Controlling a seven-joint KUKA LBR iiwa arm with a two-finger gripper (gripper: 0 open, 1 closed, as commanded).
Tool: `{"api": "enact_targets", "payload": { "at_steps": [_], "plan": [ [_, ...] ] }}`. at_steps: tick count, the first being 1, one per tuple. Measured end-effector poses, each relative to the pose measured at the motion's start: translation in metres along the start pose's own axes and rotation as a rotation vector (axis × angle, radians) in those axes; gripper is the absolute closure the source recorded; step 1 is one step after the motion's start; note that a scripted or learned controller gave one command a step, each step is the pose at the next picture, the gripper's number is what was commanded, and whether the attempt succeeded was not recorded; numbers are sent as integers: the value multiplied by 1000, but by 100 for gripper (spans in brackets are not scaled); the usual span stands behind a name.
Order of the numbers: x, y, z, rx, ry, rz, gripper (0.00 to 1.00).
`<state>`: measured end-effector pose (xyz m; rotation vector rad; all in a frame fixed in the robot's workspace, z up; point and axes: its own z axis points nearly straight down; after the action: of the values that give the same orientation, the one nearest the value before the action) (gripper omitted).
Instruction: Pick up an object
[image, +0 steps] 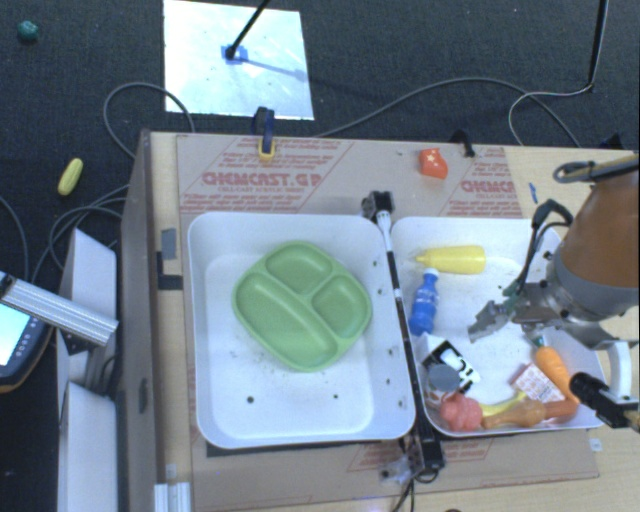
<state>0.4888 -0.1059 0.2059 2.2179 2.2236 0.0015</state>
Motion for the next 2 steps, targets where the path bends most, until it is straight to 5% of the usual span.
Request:
{"api": "enact_targets", "payload": {
  "at_steps": [1,2],
  "plan": [
    [23,4,57,2,1,0,0],
    [9,103,108,-8,-14,6,0]
  ]
}}
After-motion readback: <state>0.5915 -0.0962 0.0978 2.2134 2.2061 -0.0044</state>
